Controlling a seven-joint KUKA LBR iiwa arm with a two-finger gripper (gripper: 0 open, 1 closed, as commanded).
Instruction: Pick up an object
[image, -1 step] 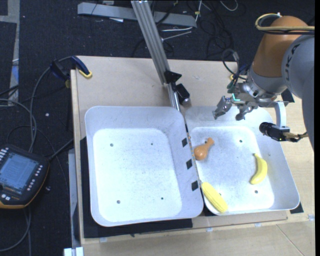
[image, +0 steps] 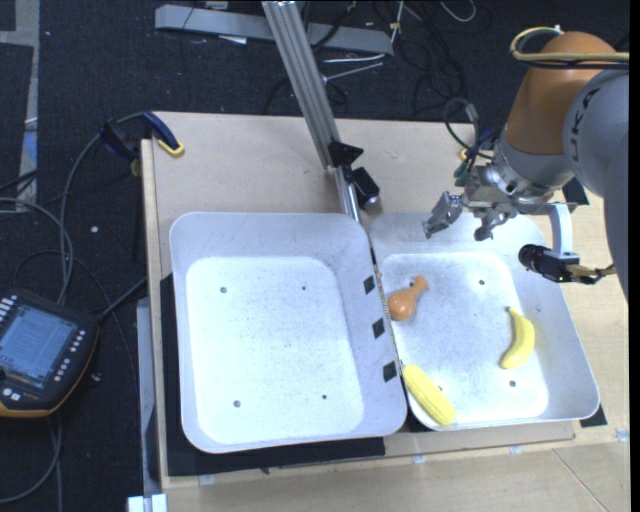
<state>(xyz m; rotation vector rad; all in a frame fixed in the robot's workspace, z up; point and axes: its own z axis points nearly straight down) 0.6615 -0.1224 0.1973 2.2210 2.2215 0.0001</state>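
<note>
In the right bin (image: 560, 400) lie three objects: an orange chicken drumstick toy (image: 406, 298) near its left wall, a yellow banana (image: 518, 338) toward the right, and a yellow corn cob (image: 429, 394) at the front left corner. My gripper (image: 462, 221) hangs above the back edge of the right bin, up and to the right of the drumstick. Its two fingers stand apart, open, with nothing between them.
The left bin (image: 200, 240) sits beside the right one, sharing a middle edge with black clips (image: 378, 326). A slanted metal pole (image: 315, 95) rises from behind the bins. A teach pendant (image: 35, 350) lies left of the bench.
</note>
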